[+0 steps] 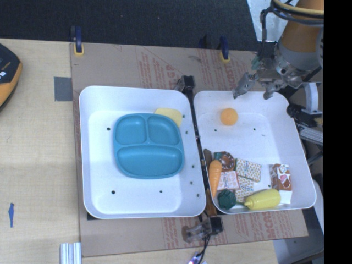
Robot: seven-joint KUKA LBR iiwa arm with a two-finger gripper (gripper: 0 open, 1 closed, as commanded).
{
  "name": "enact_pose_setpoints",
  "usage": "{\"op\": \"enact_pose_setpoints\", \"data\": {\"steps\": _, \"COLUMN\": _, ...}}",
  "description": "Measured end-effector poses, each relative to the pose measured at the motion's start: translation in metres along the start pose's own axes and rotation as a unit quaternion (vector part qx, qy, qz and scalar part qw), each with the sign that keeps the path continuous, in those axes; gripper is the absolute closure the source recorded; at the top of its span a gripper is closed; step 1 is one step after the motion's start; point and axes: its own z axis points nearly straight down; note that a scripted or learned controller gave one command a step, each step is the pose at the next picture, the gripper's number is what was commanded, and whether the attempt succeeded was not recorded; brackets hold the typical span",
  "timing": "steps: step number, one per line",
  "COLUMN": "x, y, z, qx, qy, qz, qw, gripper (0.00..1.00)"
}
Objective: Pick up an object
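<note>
My claw (pixel 253 92): released, fingers spread, upper right of the frame, over the right white bin's (pixel 297 142) far rim.
Small orange ball (pixel 229 116): right bin's upper part, just below my claw, apart from it.

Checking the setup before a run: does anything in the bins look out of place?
Only a yellow item in the left bin, wedged half under the blue tray's far edge. The right bin's items lie loosely piled.

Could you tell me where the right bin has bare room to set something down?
The right bin is bare around the orange ball, between the far rim and the food pile. Its near end is crowded: carrot, packets, yellow piece.
</note>
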Motion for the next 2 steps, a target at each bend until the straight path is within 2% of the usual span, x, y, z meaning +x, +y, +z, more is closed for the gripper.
{"op": "enact_pose_setpoints", "data": {"steps": 1, "x": 0.025, "y": -0.007, "z": 0.12, "qx": 0.011, "qy": 0.001, "qz": 0.001, "qw": 0.9999, "gripper": 0.0}}
{"op": "enact_pose_setpoints", "data": {"steps": 2, "x": 0.0, "y": -0.004, "z": 0.132, "qx": 0.007, "qy": -0.001, "qz": 0.003, "qw": 1.0, "gripper": 0.0}}
